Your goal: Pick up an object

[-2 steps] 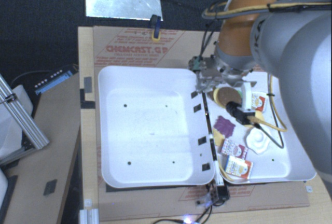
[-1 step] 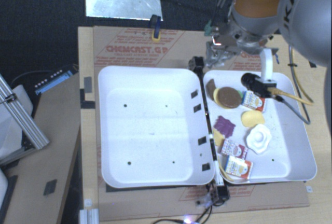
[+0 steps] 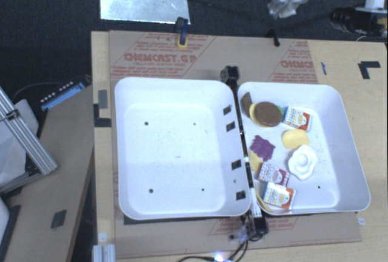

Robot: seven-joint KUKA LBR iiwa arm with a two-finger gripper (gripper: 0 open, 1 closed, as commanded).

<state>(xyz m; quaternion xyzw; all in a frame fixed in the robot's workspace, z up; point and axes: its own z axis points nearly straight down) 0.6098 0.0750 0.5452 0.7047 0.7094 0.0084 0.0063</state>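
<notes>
Near bin's front, white fried egg [image 3: 302, 162]

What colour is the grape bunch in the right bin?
Purple grape bunch; the camera view shows it best.

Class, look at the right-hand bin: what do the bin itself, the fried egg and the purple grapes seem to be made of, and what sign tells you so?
Right bin: probably thin moulded plastic, matte white, with rounded corners. Fried egg: likely toy plastic, smooth and slightly shiny, in flat, even colours. Purple grapes: apparently plastic or rubber, uniformly purple; too small to settle.
</notes>
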